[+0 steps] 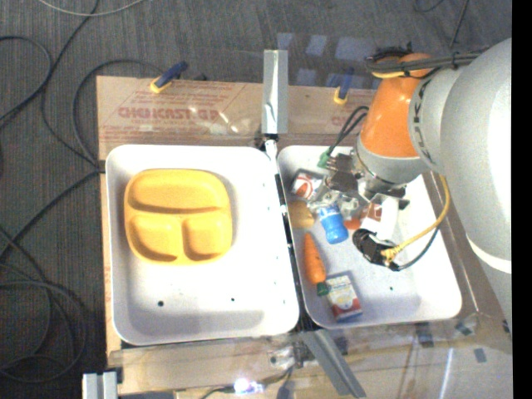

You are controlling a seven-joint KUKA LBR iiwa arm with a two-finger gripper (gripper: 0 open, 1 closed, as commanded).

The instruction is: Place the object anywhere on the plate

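A yellow plate (179, 214) with three compartments lies in the left bin (150, 306). My gripper (334, 196) hangs low over the upper middle of the right bin (432, 293). Just under it lies a small blue bottle (333, 226) with a pale cap end pointing up toward the gripper. Whether the bottle is touched or held is hidden by the wrist. An orange carrot (312, 258) lies along the right bin's left side, below the bottle.
A small red and green carton (343, 296) rests at the right bin's front. A red and white can (302, 184) lies at its upper left, and a red and white box (381, 214) sits right of the gripper. The arm covers the bin's upper right.
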